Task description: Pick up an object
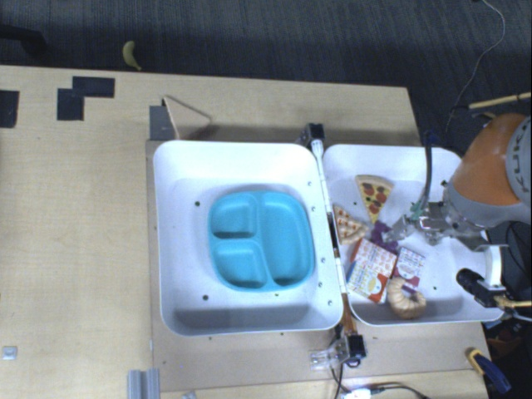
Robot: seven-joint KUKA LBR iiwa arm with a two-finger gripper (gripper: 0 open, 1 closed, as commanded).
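Bench: tan surface [75, 223] carried two shallow white bins side by side, with black tape patches [83, 96] near its far left.
Left bin: white bin [179, 181] held a blue divided tray [259, 238] with three compartments, lying flat in the middle.
Right bin: white bin [440, 302] held a clutter of small objects in its left half.
Pizza slice: toy slice [374, 194] lay toward the far side of the right bin, tip pointing to the near side.
Waffle piece: waffle-patterned piece [347, 225] sat against the divider, just beside the pizza slice.
Packets: colourful packet [371, 270] and a smaller white one [410, 264] lay next to each other, a purple item [381, 235] just above them.
Pastry: brown pastry-like object [406, 299] rested at the near edge, touching the packets.
Arm: grey arm with orange band [486, 173] reached in from the right.
Gripper: gripper [416, 221] was low over the right bin, just beside the purple item and white packet; whether its pincer was wide or narrow could not be told, and nothing was seen held.
Floor: dark carpet [266, 23] with a small yellow-green object [131, 54].
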